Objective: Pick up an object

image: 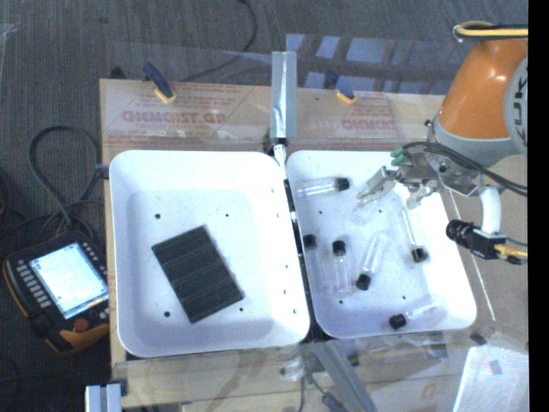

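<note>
Several clear vials with black caps lie scattered in the right bin (463,303). One vial (324,185) rests near the back left corner, another vial (371,260) lies in the middle, and a third vial (416,314) sits by the front wall. My gripper (396,194) hangs over the back of this bin, open, its metal fingers (375,187) spread with nothing between them. A vial (410,233) lies just in front of it, on the bin floor.
The left bin (129,230) holds a black ribbed pad (196,273). A metal post (282,97) stands at the back between the bins. A handheld control pendant (60,286) lies off the bench on the left, with cables on the floor.
</note>
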Controlling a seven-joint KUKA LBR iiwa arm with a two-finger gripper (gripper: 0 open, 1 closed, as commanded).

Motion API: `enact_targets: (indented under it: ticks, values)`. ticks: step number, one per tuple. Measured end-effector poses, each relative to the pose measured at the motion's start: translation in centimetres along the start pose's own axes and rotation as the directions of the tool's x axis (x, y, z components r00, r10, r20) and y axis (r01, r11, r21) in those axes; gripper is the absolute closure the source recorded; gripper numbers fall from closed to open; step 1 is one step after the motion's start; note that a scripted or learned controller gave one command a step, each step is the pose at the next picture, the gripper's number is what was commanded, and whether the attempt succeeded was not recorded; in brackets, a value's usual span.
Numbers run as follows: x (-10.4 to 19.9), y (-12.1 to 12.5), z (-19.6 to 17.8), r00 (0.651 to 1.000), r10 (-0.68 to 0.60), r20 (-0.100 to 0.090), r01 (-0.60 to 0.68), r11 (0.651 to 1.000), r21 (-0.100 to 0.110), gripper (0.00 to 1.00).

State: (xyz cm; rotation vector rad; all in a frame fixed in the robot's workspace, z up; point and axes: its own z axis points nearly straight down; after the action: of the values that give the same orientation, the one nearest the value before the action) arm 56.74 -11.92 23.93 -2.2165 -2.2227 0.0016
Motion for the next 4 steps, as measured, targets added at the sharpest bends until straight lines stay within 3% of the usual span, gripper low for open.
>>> enact_targets:
  ticks: [1,2,3,4]
  values:
    - [-5.2,-3.2,14.6,0.996,-0.086,0.000,0.086,0.996,-0.004,0.00]
    - [-5.2,-3.1,13.7,0.996,-0.085,0.001,0.086,0.996,-0.005,1.00]
    - [-4.9,1.3,9.3,0.994,-0.112,0.001,0.112,0.994,-0.002,1.00]
    - [-0.3,10.1,11.8,0.993,-0.119,0.003,0.119,0.993,-0.002,1.00]
